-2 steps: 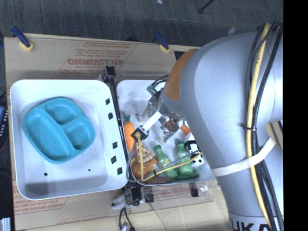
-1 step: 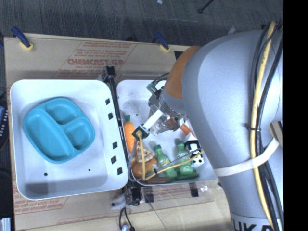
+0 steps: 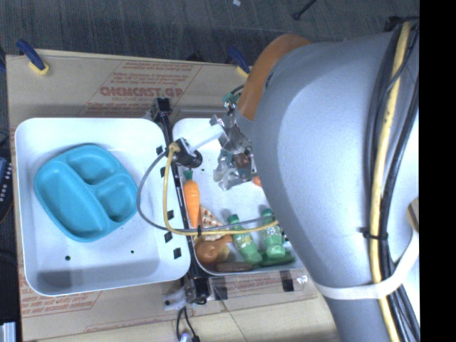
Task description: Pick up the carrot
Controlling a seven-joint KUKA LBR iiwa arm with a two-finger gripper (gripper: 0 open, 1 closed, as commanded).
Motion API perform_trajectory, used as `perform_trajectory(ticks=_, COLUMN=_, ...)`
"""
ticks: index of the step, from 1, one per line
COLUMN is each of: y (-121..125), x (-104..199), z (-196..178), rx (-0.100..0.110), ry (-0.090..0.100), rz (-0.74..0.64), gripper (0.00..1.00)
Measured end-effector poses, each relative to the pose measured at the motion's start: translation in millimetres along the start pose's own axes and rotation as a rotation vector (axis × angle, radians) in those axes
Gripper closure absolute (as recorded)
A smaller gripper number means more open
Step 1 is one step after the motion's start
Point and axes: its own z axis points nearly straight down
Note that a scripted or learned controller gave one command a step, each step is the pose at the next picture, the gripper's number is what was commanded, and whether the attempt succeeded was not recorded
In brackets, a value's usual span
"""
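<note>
camera view from above, slanted, over a bench [image 3: 107, 84] lined with printed cardboard and bearing two shallow white bins side by side. left bin [image 3: 43, 262] carrying a blue divided plate [image 3: 85, 189] toward its far left corner. right bin [image 3: 187, 128] largely hidden under the bulky grey arm [image 3: 335, 169], orange band [image 3: 265, 70] showing above the wrist. carrot [image 3: 191, 199] lying against the right bin's left wall, green top toward the far edge, orange tip toward the near edge, untouched. just beside its tip, a pizza slice [image 3: 206, 218]; nearer the bin's near edge, two green bottles [image 3: 256, 242], a bread roll [image 3: 212, 249] and a dark brown item too unclear to name. gripper [image 3: 231, 164] hanging over the middle of the right bin, right of the carrot and apart from it, nothing visible between the claw's parts; spread or pressed together cannot be told. yellow and grey cables [image 3: 167, 191] looping across the wall between the two bins
</note>
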Motion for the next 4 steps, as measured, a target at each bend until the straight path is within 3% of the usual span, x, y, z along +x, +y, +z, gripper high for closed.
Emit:
perform_trajectory(ticks=1, y=-52, x=-72, z=-34, rx=0.001, ry=-0.005, rz=-0.173, gripper=1.00)
perform_trajectory(ticks=2, y=-52, x=-72, z=-34, rx=0.001, ry=-0.006, rz=-0.173, gripper=0.00)
perform_trajectory(ticks=3, y=-71, x=-32, z=5, rx=-0.002, ry=-0.007, rz=-0.116, gripper=0.00)
perform_trajectory(ticks=4, y=-70, x=-32, z=4, rx=-0.003, ry=-0.005, rz=-0.115, gripper=0.00)
